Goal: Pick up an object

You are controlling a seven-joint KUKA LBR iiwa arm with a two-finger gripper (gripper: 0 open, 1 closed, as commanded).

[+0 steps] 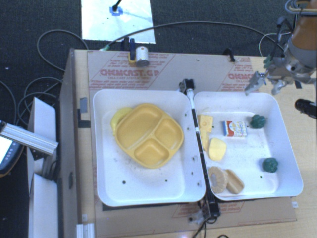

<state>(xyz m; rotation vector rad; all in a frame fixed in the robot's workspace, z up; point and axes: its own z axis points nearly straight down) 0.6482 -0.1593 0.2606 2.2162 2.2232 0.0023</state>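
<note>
White right bin [285, 133], claw [264, 84] spread above far rim, bare floor mid-bin

— What's in the left bin [106, 182]?
— A yellow divided tray [148, 134], tilted over a yellow plate [119, 118].
— And the right bin [290, 175]?
— Two green lumps [257, 121]; a small carton [234, 129]; yellow pieces [216, 149]; the gripper [265, 83] hangs with fingers spread above its far rim, holding nothing.
</note>
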